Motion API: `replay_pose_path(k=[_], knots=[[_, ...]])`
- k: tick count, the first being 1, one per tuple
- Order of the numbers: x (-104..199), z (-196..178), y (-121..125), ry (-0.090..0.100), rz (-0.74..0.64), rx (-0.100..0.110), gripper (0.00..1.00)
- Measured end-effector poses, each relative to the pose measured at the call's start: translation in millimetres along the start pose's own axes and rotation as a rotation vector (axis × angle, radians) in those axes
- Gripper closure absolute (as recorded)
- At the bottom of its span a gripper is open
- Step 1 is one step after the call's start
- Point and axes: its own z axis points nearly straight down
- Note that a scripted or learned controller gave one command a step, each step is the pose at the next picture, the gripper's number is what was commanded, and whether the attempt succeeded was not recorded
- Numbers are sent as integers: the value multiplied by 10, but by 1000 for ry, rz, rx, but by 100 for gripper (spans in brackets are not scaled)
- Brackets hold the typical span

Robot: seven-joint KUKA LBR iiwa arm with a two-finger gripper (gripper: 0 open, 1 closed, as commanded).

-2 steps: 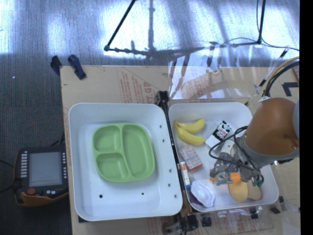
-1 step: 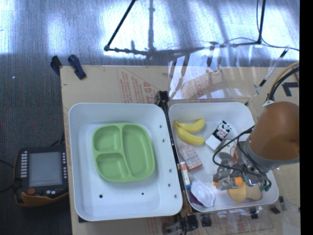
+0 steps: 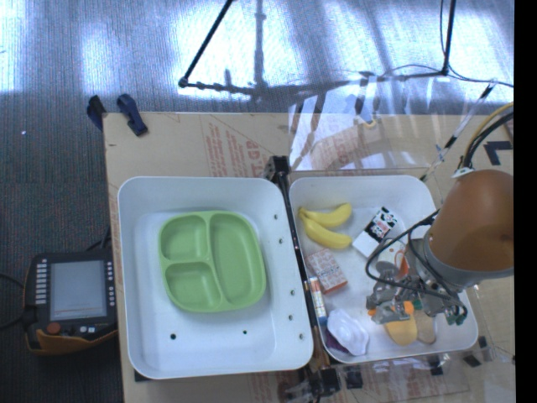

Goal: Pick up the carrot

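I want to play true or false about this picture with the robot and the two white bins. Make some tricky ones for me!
1. The green plate is in the left bin. True.
2. The bananas are on the green plate. False: they lie in the right bin.
3. The gripper is over the right bin. True.
4. The green plate has food in it. False: all three compartments are bare.
5. Two blue clamps sit at the board's far left corner. True.
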Motion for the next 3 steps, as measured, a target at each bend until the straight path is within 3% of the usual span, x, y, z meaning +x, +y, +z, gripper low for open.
replay_pose_path(k=[2,3], knots=[[-33,-184,20,-3,-7,-1,100],[-33,-182,22,-3,-7,-1,0]])
